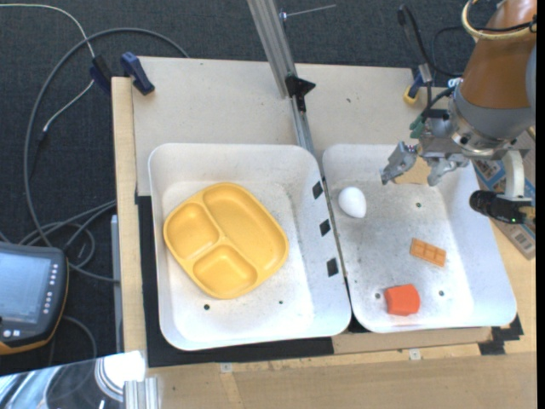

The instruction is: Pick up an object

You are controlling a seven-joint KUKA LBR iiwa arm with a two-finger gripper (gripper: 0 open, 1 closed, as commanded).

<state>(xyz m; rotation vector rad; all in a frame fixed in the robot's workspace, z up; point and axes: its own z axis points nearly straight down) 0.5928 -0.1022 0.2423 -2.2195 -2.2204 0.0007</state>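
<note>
In the right bin [477, 254] lie a white egg-shaped object [352, 202] near its left wall, a flat orange waffle-like piece [427, 251] in the middle, and an orange-red block [402, 300] near the front. My gripper [419, 168] hangs over the bin's far part, to the right of and behind the egg. Its two fingers are spread apart with nothing between them.
The left bin [170, 177] holds a yellow divided plate [225, 239]. A metal post [272, 32] slants down to the divider between the bins. Blue clamps [136, 72] sit at the bench's back corners, and a pendant [30, 296] lies at far left.
</note>
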